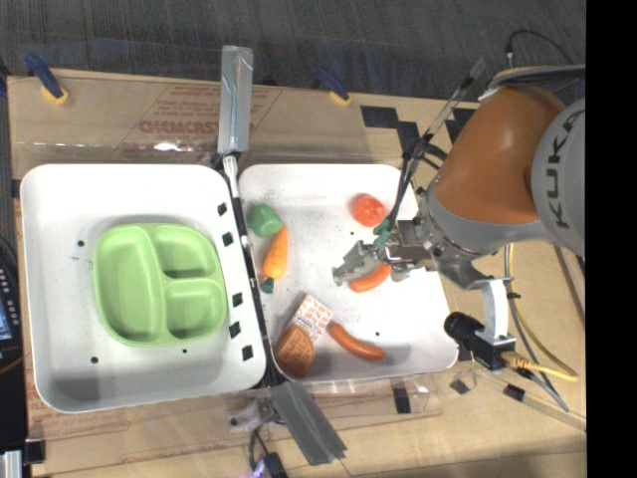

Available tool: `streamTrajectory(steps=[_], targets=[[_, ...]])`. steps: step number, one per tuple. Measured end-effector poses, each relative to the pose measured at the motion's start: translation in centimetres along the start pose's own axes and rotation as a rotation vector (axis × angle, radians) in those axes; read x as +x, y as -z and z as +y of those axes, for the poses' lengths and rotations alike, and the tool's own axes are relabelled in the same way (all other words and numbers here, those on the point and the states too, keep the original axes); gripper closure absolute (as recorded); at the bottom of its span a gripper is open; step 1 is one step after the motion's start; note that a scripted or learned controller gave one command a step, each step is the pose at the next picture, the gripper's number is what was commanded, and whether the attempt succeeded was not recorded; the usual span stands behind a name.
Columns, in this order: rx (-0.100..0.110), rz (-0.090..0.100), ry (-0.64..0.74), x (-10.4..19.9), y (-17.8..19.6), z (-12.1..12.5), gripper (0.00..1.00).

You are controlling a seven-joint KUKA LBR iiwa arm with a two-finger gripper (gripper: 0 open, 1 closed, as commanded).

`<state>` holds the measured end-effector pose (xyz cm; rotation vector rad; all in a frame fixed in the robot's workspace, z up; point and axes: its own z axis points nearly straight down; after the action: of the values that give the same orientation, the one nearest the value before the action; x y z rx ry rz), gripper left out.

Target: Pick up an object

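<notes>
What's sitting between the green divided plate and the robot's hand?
In the camera view, going from the green plate toward the hand, you cross the two bins' adjoining walls, then the orange carrot, then bare white bin floor.

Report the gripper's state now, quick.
Gripper: low in the right white bin, at the small orange sausage-shaped toy; whether it grips it cannot be told.
</notes>
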<state>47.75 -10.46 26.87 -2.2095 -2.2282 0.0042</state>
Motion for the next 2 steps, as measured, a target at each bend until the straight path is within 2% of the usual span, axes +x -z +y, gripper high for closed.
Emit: streamTrajectory(steps=[1, 2], targets=[[0.001, -0.001, 0.178, 4.4, -7.9, -0.1, 0.0], [-0.011, -0.003, 0.199, -1.2, -17.3, 0.2, 0.0]])
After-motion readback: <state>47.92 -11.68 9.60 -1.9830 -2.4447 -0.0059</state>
